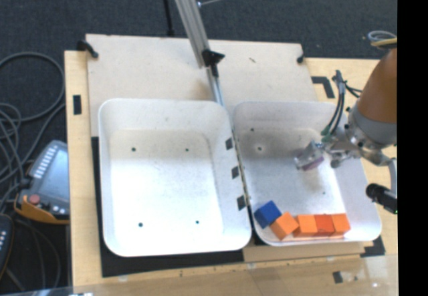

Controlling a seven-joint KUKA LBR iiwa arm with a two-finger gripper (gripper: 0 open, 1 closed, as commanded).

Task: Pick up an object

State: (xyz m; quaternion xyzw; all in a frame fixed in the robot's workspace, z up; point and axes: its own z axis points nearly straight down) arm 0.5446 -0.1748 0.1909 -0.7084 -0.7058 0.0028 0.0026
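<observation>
The gripper (311, 156) hangs over the middle of the right bin (289, 114), reaching in from the right; blur prevents telling whether it is open or closed. A blue block (267, 212) and a row of orange blocks (312, 224) lie along that bin's near edge, well apart from the gripper. The left bin (114, 114) sits alongside.

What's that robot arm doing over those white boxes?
The grey robot arm with the orange band reaches in over the right shallow white bin, with its gripper hovering above the bin's middle. It is meant to pick something up. A small blue block and a row of orange blocks sit along the bin's near edge, away from the gripper.
</observation>
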